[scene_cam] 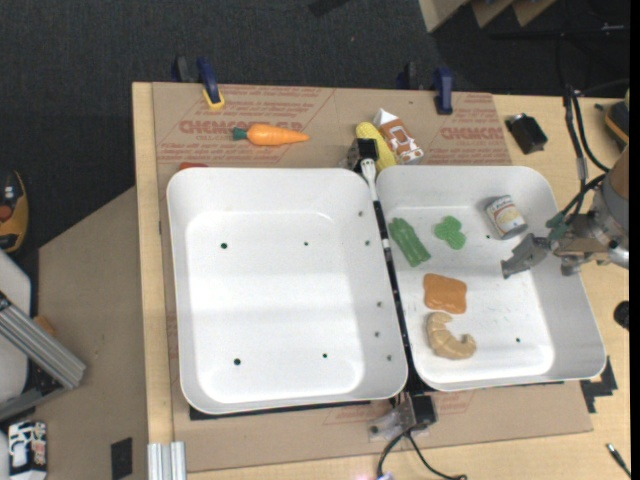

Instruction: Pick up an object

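Gripper (535, 253) sits over the right bin (575, 353), toward its right side, arm coming in from the right edge of the view. One dark finger tip points left and down toward the bin floor; can't tell whether the fingers are released or clenched from this angle, and nothing shows between them. Right bin contents: small can (503, 215) at the far side, just left of and beyond the gripper, apart from it; green round piece (450, 232) left of the can; green oblong block (408, 241) near the bin's left wall, lying at a slant; orange block (445, 294) around mid-bin; tan curved pastry-like item (450, 336) just nearer than the orange block, close to it but whether touching is unclear. All five rest on the bin floor. Left bin (200, 218) sits touching the right bin along the shared centre edge. Beyond the bins on the desk (150, 168): toy carrot (270, 136) lying flat above the left bin's far rim, and a yellow item (370, 140) plus a small orange-and-white carton (400, 140) bunched at the far end of the seam between the bins. Two blue clamps (210, 83) hold the board's far edge.
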You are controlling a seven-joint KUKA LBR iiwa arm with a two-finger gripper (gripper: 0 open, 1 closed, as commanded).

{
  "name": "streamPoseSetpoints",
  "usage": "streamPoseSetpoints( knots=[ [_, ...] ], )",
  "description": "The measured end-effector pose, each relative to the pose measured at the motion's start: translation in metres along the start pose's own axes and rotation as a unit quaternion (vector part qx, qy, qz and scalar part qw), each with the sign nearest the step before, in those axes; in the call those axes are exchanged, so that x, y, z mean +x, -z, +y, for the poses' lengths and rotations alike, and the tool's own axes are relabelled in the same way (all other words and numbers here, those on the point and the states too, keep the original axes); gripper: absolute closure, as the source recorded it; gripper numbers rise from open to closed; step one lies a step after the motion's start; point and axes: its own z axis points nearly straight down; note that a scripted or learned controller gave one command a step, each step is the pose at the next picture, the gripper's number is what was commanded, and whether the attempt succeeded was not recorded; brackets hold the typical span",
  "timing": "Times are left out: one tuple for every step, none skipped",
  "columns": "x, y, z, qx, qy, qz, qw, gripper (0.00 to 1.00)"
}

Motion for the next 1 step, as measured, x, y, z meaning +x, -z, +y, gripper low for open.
streamPoseSetpoints(
  knots=[
    [-0.0002, 0.0107, 0.0007, -0.002, 0.000, -0.001, 1.0000, 1.00]
  ],
)
